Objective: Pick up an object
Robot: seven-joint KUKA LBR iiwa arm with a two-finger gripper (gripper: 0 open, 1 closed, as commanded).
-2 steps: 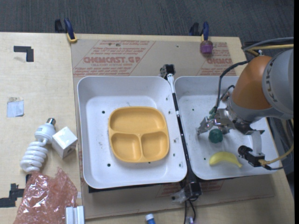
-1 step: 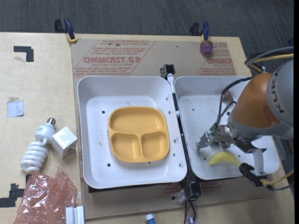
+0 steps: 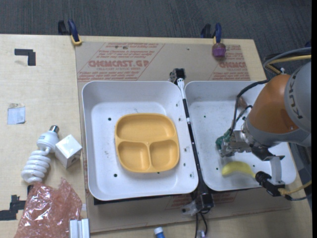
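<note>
Banana (image 3: 237,169) partly behind wrist.

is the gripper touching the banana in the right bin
Cannot tell. In the camera view the gripper sits just above the banana, its fingertips unclear.

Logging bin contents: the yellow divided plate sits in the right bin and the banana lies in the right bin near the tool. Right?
Not quite. The camera view shows the yellow divided plate in the left bin, not the right. The banana does lie in the right bin near the tool.
</note>
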